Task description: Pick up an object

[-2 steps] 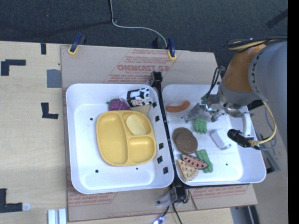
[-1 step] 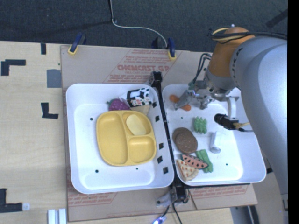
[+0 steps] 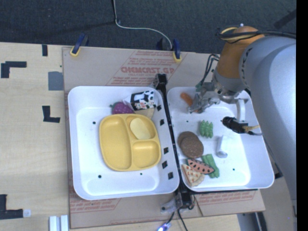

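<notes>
Two white bins on the bench, arm over the right one.
Right bin [image 3: 260, 174]: one waffle slice [image 3: 192, 176], one watermelon wedge [image 3: 200, 167], two green pieces [image 3: 210, 165], one brown patty [image 3: 191, 144], one grey cylinder [image 3: 220, 146], one orange carrot [image 3: 186, 98] beside the gripper [image 3: 198, 105], whose grip cannot be told. Left bin [image 3: 79, 143]: one yellow divided plate [image 3: 129, 142], one purple item [image 3: 122, 108], one toy cow [image 3: 143, 100].

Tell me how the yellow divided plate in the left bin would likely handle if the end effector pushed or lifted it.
The yellow divided plate looks like moulded plastic, so probably stiff and light. It lies flat on the left bin, so a push would likely slide it, not tip it. Its low rim offers little to pinch; a lift may slip.
</notes>
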You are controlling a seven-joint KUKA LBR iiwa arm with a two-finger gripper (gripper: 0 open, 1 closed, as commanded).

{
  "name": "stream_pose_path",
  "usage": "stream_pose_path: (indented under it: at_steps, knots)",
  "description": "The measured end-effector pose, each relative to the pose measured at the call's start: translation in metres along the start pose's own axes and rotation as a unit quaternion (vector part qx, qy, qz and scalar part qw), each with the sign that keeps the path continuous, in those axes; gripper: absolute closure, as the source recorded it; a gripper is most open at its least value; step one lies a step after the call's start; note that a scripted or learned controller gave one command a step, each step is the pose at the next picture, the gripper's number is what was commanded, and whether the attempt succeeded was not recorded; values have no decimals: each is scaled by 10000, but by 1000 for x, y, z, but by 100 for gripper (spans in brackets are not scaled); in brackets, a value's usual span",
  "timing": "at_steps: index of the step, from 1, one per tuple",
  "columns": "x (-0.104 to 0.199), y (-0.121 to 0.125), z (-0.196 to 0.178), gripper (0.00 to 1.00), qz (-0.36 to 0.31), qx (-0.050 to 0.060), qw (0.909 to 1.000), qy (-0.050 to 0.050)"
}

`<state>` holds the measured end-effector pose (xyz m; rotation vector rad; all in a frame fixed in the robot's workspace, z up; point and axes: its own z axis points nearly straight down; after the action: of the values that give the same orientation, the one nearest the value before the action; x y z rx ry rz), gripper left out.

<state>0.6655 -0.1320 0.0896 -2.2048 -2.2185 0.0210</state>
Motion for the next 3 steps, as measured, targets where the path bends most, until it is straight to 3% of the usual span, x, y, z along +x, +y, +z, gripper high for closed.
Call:
stream_pose_path:
  at_steps: [1, 2, 3]
  knots:
    - [-34, -44, -94, 100, 41, -101, 9999, -9]
    - [8, 3, -12, 100, 4, -64, 10000, 2]
    - [32, -52, -82, 100, 25, -78, 10000, 6]
